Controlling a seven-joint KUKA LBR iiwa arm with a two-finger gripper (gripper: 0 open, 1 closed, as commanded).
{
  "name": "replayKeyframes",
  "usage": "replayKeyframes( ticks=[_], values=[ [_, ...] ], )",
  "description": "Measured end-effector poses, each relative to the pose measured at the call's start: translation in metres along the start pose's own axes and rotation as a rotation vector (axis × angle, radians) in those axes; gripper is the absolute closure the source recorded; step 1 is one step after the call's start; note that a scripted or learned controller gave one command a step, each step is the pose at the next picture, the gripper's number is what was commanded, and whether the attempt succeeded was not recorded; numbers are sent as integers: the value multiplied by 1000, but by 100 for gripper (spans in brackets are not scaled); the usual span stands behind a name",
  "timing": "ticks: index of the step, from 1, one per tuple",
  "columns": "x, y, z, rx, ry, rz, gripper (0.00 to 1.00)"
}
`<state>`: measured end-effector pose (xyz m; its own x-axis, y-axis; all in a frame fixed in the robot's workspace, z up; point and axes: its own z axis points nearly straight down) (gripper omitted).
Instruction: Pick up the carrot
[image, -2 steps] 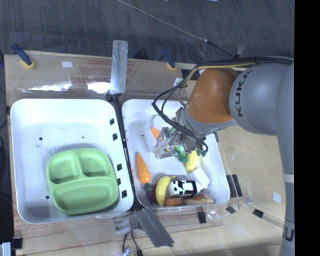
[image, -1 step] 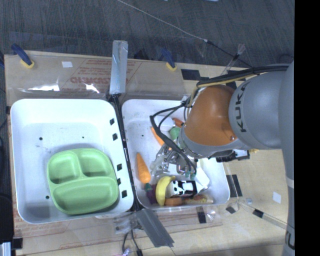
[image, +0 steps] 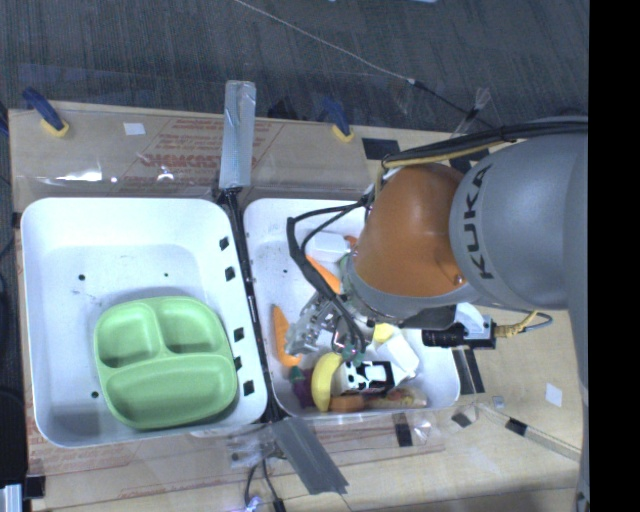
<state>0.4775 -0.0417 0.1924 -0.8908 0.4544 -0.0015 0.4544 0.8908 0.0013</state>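
One slim, stiff, light carrot (image: 281, 335) lies by the bin wall, best gripped mid-length; jaws' opening cannot be told.

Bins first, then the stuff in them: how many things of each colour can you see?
White bins: 2, left and right
Green divided plate: 1
Orange carrot pieces: 2, one by the divider, one under the arm
Yellow banana-like thing: 1
Total: 6; more lies hidden under the arm.
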Motion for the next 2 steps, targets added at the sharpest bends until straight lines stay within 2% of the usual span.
replayKeyframes(
  ticks=[1, 2],
  values=[
    [-3, -8, 1, 1, 0, 326, 100],
    [13, 25, 1, 0, -2, 613, 100]
  ],
)
